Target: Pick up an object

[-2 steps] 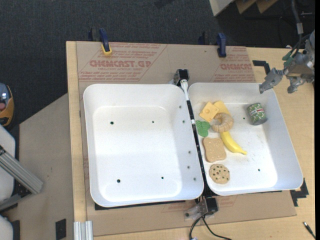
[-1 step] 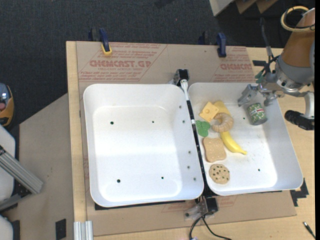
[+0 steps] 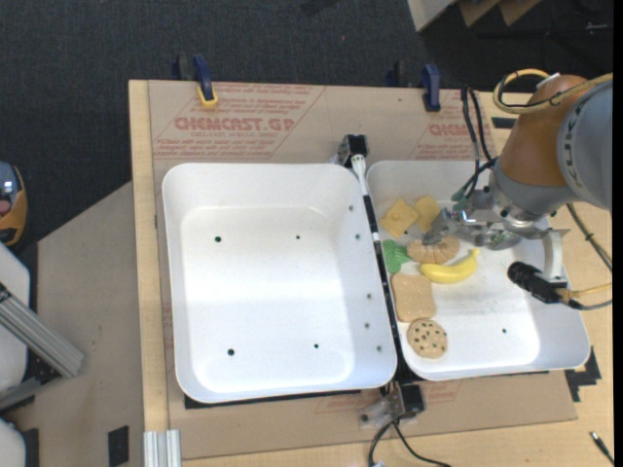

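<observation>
The right bin holds several toy foods along its left side. There are two yellow cheese pieces, a green item, a tan round bun, a banana, a slice of toast and a chocolate-chip cookie. My gripper hangs low over the back of this pile, just above the bun and beside the right cheese piece. The wrist and its metal parts hide the gap at its tip. I see nothing lifted off the bin floor.
The left bin lies beside the right one, and they share a dividing rim. Black cables run along the arm, and a black part juts out over the right bin. Blue clamps hold the back of the board.
</observation>
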Robot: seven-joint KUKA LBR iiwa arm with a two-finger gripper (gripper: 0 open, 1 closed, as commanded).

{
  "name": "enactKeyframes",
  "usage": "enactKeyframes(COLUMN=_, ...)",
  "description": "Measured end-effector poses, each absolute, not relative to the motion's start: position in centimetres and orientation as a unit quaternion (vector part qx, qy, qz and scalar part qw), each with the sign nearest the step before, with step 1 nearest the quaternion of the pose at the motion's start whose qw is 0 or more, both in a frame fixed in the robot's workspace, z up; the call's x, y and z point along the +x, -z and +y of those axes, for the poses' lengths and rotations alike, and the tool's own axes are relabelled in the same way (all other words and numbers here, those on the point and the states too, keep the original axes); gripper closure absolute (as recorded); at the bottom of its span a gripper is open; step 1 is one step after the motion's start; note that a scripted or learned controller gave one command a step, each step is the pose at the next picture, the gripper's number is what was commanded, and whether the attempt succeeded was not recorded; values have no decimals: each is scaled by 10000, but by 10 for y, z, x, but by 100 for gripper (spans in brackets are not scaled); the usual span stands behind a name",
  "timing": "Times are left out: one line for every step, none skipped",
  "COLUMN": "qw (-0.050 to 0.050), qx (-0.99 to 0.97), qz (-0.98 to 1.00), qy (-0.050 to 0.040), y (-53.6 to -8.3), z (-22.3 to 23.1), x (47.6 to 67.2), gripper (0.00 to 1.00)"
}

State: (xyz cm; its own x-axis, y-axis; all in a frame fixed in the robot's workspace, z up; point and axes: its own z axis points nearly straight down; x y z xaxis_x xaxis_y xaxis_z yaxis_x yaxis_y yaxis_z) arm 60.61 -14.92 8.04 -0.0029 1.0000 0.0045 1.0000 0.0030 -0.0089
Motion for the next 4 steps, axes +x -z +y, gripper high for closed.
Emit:
enactKeyframes(qw=-26, qx=-7062, qz=-7080, qy=14, y=-86, z=-153, x=657, gripper=0)
enactKeyframes(qw=15, qx=-7061, qz=-7081, qy=-5, y=-85, z=-114, x=635, gripper=0)
enactKeyframes(qw=-84, qx=-7050, qz=-7091, qy=74, y=-310, z=-66, x=662, gripper=0)
enactKeyframes(qw=-74, qx=-7054, qz=-7088, qy=68, y=-439, z=-39, x=668, gripper=0)
